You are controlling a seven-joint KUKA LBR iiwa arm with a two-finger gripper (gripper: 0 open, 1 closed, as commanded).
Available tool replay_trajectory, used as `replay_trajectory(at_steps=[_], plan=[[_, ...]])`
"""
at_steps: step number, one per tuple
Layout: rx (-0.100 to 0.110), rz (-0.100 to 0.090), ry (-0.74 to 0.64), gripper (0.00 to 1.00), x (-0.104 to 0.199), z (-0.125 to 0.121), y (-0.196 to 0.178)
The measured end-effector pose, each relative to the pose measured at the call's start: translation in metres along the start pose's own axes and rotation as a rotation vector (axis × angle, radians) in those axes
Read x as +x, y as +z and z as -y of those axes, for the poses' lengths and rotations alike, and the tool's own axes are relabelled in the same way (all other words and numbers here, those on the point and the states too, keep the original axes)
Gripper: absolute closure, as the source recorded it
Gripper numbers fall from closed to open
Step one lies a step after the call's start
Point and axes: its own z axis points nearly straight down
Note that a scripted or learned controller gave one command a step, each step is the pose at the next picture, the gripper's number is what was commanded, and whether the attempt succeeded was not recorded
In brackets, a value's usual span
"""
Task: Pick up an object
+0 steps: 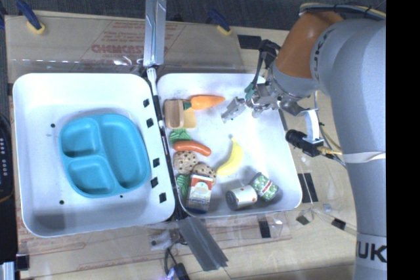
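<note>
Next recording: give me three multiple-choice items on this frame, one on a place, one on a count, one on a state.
1. Where does the blue tray lie?
A. In the left bin
B. In the right bin
C. On the bench outside the bins

2. How many compartments does the blue tray have?
A. One
B. Three
C. Five

3. What is the state of the banana?
A. Held up by the gripper
B. Lying on the floor of the right bin
C. Resting on the blue tray

Answers:
1 A: the tray sits inside the left bin.
2 B: two small sections and one long one show.
3 B: it lies in the right bin, apart from the gripper.
</note>
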Motion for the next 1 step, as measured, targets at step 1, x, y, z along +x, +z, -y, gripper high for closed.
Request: replay_trajectory(at_steps=[1], plan=[[-0.006, 0.002, -0.097, 0.0, 0.0231, 0.0603, 0.032]])
